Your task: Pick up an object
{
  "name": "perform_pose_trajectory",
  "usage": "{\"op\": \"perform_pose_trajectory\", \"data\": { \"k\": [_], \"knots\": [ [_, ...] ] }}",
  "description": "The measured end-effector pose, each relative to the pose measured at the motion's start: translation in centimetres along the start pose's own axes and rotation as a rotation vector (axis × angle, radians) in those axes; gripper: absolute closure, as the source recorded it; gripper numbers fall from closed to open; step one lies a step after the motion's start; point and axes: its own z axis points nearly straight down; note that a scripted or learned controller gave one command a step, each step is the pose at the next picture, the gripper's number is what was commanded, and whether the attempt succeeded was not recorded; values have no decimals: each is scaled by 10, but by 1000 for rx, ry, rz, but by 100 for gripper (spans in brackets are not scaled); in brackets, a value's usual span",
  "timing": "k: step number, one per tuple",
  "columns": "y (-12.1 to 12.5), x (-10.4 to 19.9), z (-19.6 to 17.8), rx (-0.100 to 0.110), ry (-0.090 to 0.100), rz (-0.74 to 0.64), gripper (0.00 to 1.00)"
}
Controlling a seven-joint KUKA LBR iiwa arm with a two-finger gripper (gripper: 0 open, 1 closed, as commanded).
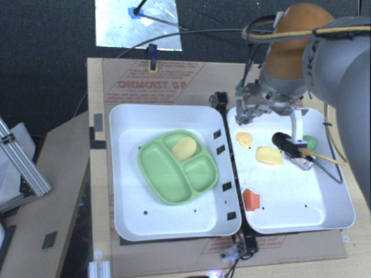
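My gripper [246, 116] hangs over the far left corner of the right bin [324, 213], just above and behind a small pale orange piece [244, 138]. A yellow lemon-like object [269, 155] lies a little right of that piece, near the bin's middle. An orange-red block [251, 199] rests by the bin's left wall, towards the front. A green object [311, 142] peeks out at the right, partly hidden by the robot's parts. Nothing shows as held by the gripper.
The left bin [130, 213] holds a green divided plate [168, 178] with a yellow rounded object [185, 148] in its far compartment. The black-clipped divider [229, 167] between the bins runs close to the gripper. The arm's bulk covers the right bin's far side.
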Motion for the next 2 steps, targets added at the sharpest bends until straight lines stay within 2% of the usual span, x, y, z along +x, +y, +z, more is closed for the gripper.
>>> {"op": "perform_pose_trajectory", "data": {
  "k": [1,2],
  "knots": [
    [5,60,-9,0,2,-2,100],
    [20,107,-17,-1,2,0,100]
  ]
}}
